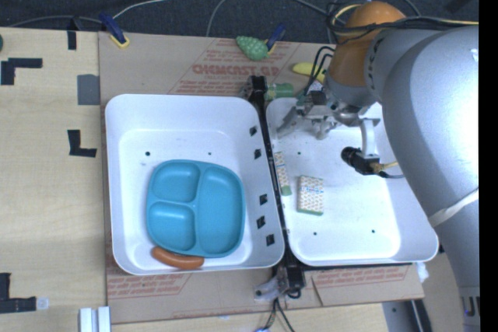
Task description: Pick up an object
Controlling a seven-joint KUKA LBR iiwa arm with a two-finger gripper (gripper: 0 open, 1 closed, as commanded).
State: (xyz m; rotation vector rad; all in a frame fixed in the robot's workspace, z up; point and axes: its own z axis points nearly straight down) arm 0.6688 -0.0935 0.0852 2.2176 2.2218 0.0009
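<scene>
My gripper (pixel 306 120) hangs low over the far left corner of the right bin (pixel 389 241), close to the divider. Its two grey fingers (pixel 289 121) stand apart, open, with nothing between them. A small pale checkered packet (pixel 310 194) lies flat on the right bin's floor, nearer the front than the gripper. A narrow printed strip (pixel 280 172) lies along the divider beside it. In the left bin (pixel 124 167) rests a blue divided plate (pixel 195 207), with an orange sausage (pixel 177 258) at its front edge.
The big grey arm (pixel 436 120) covers the right bin's right side. On the cardboard behind the bins lie a green lump (pixel 251 47), a yellow piece (pixel 305 68) and a blue clip (pixel 116 32). Cables run across the back.
</scene>
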